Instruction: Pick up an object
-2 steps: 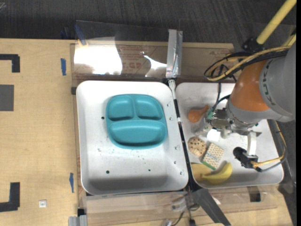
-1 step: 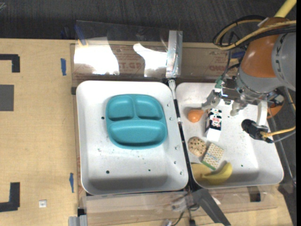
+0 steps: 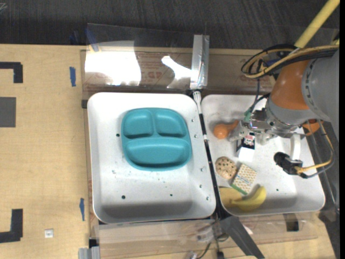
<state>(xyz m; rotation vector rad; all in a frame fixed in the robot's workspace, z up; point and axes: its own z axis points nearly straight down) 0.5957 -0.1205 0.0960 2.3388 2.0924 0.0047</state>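
Bench inventory, two bins

Camera view: left bin point(image 3: 102, 198) holds a teal divided plate point(image 3: 156, 137). Right bin point(image 3: 307, 196), right of frame: gripper point(image 3: 248, 136) low at centre, finger state cannot be told; orange ball point(image 3: 221, 130) just left; cookie point(image 3: 226, 168), cracker point(image 3: 245, 176), banana point(image 3: 249, 197) below

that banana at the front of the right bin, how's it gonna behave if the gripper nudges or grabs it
The banana is curved, so a nudge would likely swing it round rather than roll it. It lies against the bin's front wall, which may block a push. Its smooth skin could slip or bruise under a hard pinch.
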